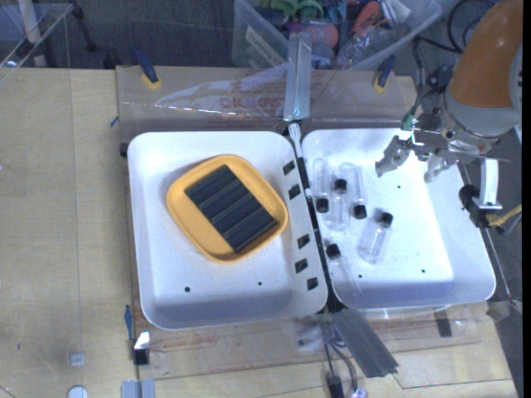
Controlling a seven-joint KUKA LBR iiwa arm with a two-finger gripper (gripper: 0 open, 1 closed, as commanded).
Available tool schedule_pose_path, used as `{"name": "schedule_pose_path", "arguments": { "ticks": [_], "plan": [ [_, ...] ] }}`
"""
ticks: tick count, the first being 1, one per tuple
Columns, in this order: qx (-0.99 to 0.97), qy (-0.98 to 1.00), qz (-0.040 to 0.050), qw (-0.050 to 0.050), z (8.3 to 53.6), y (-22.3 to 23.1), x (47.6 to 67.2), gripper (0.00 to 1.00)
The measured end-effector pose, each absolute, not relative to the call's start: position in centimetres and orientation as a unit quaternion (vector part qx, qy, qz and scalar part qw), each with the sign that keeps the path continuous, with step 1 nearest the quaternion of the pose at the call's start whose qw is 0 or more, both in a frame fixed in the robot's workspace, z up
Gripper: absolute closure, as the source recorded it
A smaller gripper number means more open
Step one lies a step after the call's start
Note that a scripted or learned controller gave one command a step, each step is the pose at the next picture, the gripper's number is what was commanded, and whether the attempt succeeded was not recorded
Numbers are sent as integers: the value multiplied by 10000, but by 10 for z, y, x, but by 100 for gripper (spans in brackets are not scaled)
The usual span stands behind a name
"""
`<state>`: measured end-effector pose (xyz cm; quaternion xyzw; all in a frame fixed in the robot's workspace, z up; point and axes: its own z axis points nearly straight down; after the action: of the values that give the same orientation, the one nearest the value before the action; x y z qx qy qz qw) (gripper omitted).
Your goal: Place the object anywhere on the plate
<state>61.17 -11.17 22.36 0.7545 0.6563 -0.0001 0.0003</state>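
Observation:
A yellow plate [184,201] lies in the left bin [158,280], with a black ridged slab [231,207] resting on it. In the right bin [431,247] lie several small clear vials with black caps: one [375,237] near the middle, others [338,191] close to the divider. My gripper [411,161] hangs over the upper right part of the right bin, its two fingers spread apart with nothing between them. It stands up and to the right of the vials, apart from them.
A metal divider [309,222] with black tabs runs between the bins. A clear tub of colourful items [332,11] sits behind the bins. My arm's orange band [494,48] and cables crowd the right edge. Wooden bench surrounds the bins.

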Motion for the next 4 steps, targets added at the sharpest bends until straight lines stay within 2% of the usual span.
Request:
{"name": "schedule_pose_path", "arguments": {
  "ticks": [2,3,4],
  "plan": [
    [7646,6445,0,-7,238,-95,602,0],
    [7697,6384,-8,-13,223,-97,608,0],
    [7708,6371,1,-6,229,-95,606,0]
  ]
}}
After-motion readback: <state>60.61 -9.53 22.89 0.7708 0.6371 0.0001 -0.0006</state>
